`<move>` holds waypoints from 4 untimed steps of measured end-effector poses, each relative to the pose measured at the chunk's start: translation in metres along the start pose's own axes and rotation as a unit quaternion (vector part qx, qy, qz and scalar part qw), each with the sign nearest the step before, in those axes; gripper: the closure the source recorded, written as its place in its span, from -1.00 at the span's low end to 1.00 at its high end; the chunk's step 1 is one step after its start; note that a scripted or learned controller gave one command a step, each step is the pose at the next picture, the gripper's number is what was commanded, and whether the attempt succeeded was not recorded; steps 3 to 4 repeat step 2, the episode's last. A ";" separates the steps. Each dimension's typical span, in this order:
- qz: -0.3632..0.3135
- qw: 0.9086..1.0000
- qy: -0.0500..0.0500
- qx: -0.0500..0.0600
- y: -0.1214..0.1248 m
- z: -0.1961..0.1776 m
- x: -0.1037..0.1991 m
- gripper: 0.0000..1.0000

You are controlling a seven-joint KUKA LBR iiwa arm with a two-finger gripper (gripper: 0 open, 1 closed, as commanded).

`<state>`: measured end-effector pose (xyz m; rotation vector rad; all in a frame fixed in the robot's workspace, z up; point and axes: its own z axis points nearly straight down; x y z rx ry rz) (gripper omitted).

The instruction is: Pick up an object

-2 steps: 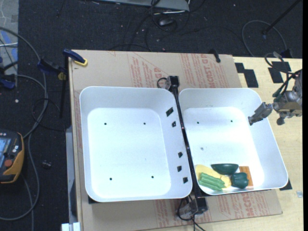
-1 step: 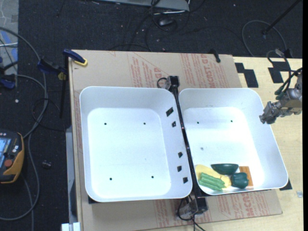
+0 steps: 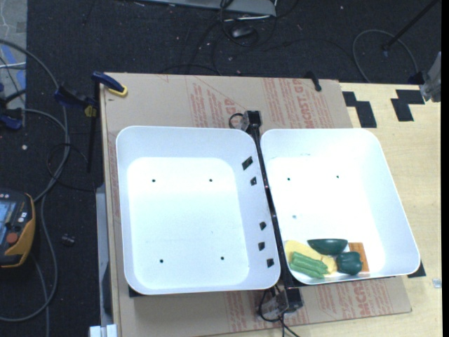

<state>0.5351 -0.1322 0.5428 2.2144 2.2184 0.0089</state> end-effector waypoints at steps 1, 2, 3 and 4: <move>-0.002 1.000 0.001 0.011 0.015 0.145 0.074 1.00; -0.003 1.000 0.001 0.005 0.024 0.154 0.158 1.00; -0.003 1.000 0.001 0.005 0.024 0.154 0.158 1.00; -0.003 1.000 0.001 0.005 0.024 0.154 0.158 1.00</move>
